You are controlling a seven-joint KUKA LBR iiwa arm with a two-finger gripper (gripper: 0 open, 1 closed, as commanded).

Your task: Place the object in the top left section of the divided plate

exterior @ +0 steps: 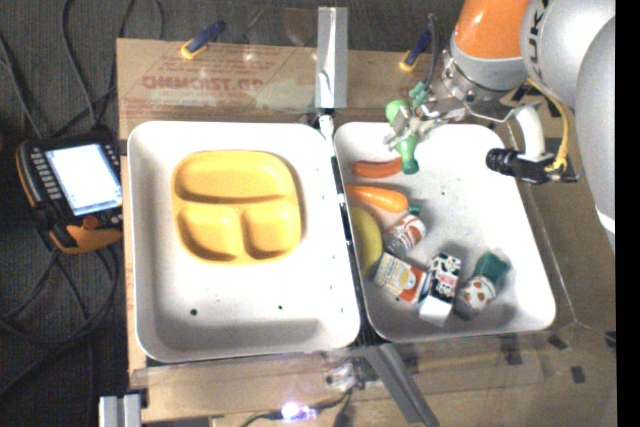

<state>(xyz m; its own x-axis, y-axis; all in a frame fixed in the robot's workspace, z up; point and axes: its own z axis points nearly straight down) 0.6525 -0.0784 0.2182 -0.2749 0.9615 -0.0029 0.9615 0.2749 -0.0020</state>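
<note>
Two white bins sat side by side on the bench. The left bin (150,315) held one yellow plate (238,205), split into three sections: one wide one at the far side and two smaller ones at the near side. The right bin (530,305) held all the loose items.

The arm (500,5) reached in from the right, with the gripper (412,123) low over the far left corner of the right bin. One small green object (409,155) hung or stood right at the gripper's tip. I could not tell whether the claw was clenched on it, merely touching it, or released. That object was over the right bin, just above the sausage and well apart from the plate.

Eight other items lay in the right bin:
- One sausage (374,168) and one carrot (378,198) lay near the left wall.
- One banana (368,241) lay below the carrot, along the same wall.
- One can (405,233) lay just beside the banana.
- One orange carton (399,277) and one black-and-white carton (441,281) lay touching each other.
- One dark green piece (491,267) and one red-and-white piece (475,293) lay nearer the right.

Outside the bins, one lit pendant (75,180) lay at the left. Two blue clamps (201,37) held a cardboard sheet (200,85) behind the bins.
</note>
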